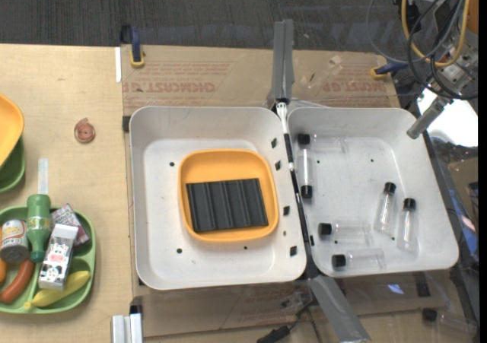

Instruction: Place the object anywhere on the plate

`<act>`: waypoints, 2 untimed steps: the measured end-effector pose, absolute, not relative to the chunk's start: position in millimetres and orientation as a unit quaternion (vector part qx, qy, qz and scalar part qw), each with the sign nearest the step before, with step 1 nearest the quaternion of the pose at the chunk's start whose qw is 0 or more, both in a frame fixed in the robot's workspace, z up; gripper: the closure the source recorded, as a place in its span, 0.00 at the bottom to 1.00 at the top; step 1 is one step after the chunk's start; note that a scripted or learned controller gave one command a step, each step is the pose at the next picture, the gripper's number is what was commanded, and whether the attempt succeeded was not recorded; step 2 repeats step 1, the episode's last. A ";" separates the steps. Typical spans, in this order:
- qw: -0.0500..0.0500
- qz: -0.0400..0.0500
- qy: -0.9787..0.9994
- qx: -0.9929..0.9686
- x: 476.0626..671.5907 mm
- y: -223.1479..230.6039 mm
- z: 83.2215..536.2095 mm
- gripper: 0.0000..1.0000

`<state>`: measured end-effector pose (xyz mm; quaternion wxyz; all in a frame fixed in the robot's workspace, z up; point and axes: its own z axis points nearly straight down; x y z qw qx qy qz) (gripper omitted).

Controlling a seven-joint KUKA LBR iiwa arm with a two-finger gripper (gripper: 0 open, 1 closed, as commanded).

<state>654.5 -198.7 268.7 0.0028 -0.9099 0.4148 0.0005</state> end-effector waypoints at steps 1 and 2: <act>0.002 -0.001 0.290 -0.957 660.1 -209.8 262.8 0.00; 0.002 -0.001 0.290 -0.957 660.1 -209.8 262.8 0.00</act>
